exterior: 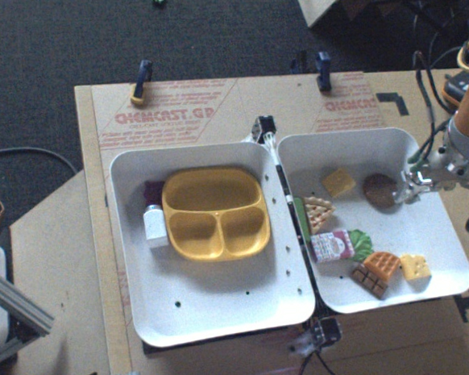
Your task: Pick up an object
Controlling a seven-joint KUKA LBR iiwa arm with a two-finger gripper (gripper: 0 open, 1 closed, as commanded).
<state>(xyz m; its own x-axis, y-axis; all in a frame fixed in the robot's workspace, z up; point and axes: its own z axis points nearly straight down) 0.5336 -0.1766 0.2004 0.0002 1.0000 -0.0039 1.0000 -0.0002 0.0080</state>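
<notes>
My gripper point(414, 180) hangs low over the right edge of the right bin point(440, 231), just right of a round brown piece point(379, 190) and close to or touching it. The right bin also holds a tan block point(338, 182), a waffle-patterned wedge point(319, 211), a pink carton point(331, 246) with a green leaf point(361, 241) beside it, a brown waffle point(376, 273) and a yellow cheese piece point(415, 268).
The left bin point(135, 255) holds a yellow divided plate point(215, 213), a white bottle point(155, 226) and a dark purple item point(154, 189). Two clamps point(140, 82) point(323, 70) grip the board's far edge. Cables run at the right point(429, 86).
</notes>
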